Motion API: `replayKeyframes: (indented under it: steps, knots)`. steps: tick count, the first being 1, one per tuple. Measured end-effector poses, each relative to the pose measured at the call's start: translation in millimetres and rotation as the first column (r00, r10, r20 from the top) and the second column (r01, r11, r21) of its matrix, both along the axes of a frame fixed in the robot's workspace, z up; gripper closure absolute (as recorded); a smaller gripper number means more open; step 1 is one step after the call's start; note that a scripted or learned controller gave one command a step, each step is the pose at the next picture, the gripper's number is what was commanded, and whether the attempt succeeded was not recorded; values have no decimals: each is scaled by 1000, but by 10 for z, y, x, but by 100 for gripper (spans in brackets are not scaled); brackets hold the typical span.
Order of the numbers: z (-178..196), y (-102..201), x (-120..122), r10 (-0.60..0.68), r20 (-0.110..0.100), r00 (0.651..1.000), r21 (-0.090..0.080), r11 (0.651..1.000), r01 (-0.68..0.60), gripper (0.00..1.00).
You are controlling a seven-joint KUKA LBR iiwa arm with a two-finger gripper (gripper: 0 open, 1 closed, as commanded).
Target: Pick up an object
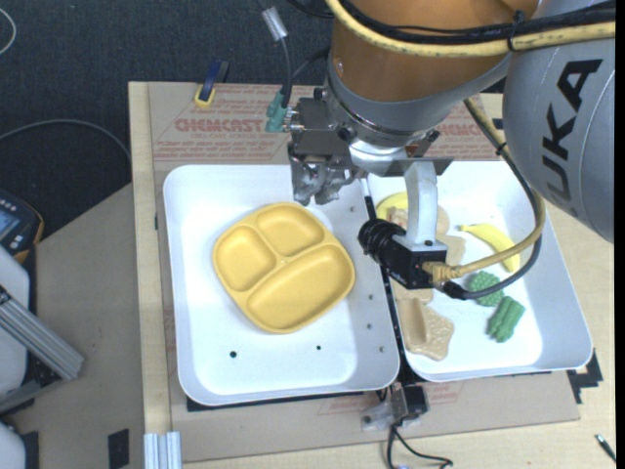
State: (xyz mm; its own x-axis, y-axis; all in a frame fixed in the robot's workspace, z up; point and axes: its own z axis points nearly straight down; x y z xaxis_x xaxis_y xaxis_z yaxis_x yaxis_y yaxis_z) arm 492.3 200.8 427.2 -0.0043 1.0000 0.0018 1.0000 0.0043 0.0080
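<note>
A yellow divided plate (284,266) lies in the left bin (195,262), slightly tilted, with three compartments. My gripper (314,186) hangs over the far right part of that bin, just beyond the plate's far edge. The right bin (557,311) holds a yellow banana (496,238), two green toy pieces (505,318) and a tan flat piece (428,332). Another yellow item (393,206) peeks out behind the arm's hardware. Nothing is visible between the gripper's tips.
The large arm body (439,47) covers the far part of the right bin. A black camera mount with a yellow cable (405,252) hangs over the divider between the bins. A blue and yellow clip (208,84) lies on the board behind the left bin.
</note>
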Motion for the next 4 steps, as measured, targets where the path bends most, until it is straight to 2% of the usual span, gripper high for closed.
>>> replayKeyframes:
  steps: [1,2,3,4]
  knots:
    - [102,6,4,1,2,1000,0,1000,-1,100]
    - [-1526,242,-167,-3,-24,1000,-8,1000,3,100]
    - [-1341,239,-131,-6,-8,1000,-1,1000,6,100]
    - [1159,230,-127,-3,7,1000,6,1000,3,100]
